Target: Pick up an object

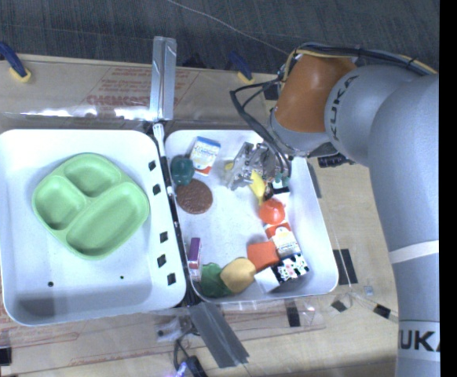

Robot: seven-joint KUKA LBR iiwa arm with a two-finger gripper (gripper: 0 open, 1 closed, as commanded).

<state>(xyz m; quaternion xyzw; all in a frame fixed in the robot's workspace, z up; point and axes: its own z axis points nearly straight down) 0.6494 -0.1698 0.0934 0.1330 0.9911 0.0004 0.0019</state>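
Grey KUKA arm (385, 132), orange band, black cables

you can read "kuka" in dark letters on the grey arm (346, 100) near its orange band, and "uka" again on the arm's lower casing at the bottom right. the faint red print on the bench sheet (111, 93) behind the bins is too blurred to read.
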